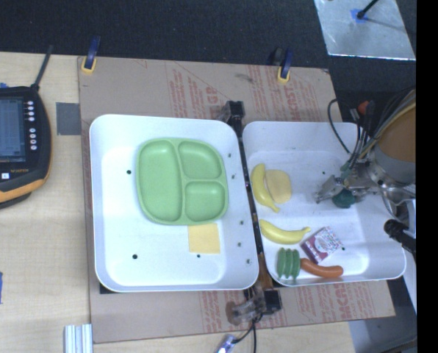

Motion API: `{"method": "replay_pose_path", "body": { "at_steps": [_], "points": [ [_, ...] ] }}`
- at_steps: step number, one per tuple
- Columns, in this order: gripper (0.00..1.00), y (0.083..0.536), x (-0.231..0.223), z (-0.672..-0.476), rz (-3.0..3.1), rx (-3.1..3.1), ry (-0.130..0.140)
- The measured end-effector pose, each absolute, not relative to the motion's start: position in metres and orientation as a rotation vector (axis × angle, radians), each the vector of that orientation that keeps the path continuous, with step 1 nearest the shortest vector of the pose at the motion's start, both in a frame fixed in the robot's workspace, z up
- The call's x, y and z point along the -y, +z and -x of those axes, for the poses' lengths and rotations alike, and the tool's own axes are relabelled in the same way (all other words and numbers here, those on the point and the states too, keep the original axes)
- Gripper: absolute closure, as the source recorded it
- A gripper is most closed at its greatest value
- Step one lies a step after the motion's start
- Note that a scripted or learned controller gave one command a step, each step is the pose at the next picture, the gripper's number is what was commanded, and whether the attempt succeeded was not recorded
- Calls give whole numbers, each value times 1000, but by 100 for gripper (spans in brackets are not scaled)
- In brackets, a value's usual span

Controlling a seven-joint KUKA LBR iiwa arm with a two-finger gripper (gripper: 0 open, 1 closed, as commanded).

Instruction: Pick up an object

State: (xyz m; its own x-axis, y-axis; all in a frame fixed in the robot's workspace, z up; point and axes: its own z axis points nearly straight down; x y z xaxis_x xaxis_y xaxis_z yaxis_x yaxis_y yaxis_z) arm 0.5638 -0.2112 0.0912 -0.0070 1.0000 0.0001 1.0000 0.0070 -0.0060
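i see the gripper (335, 192) low in the right bin (307, 134), at the frame's right. its fingers appear closed around a small dark green object (343, 199), though i cannot confirm a secure hold. risk: the hold looks shallow, so the object may slip on lift. other candidates lie left and below: two bananas (261, 187), a red packet (322, 243), a carrot (320, 270).

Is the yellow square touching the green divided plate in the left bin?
Touching, or overlapping: in the camera view the yellow square meets the lower edge of the green divided plate with no white gap.
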Motion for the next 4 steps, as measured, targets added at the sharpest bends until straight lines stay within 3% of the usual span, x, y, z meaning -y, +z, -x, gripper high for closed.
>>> {"method": "replay_pose_path", "body": {
  "at_steps": [1, 2, 3, 4],
  "points": [
    [100, 102, 212, -564, 2209, 2228, 9],
    [100, 179, 158, -655, 2216, 2226, -2],
    [100, 198, 103, -657, 2216, 2225, 1],
    [100, 221, 41, -603, 2213, 2226, 5]
  ]
}}
